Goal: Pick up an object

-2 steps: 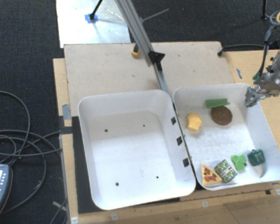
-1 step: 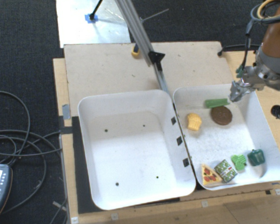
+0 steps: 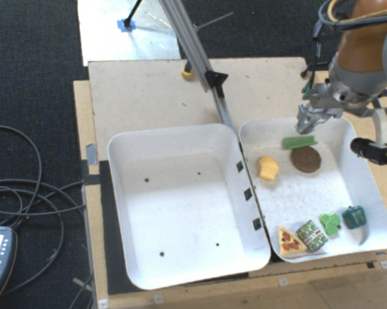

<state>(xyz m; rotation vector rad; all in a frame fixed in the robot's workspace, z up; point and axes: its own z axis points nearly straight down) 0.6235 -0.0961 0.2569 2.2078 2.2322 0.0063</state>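
The fingers (image 3: 306, 127) hang over the right bin's (image 3: 370, 190) far edge; whether they are spread I cannot tell. Just below them lies a green bar (image 3: 299, 141), touching a brown disc (image 3: 306, 159). Descend squarely, straddling the bar's narrow width. The desk (image 3: 149, 94) stands on dark carpet (image 3: 27, 77).

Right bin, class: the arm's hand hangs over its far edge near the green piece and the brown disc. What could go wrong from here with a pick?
1. The hand hangs near the far rim of the right bin; a descent might strike that wall.
2. The green bar and brown disc lie very close together, so closing on one could nudge the other.
3. Both look flat and may slip free.
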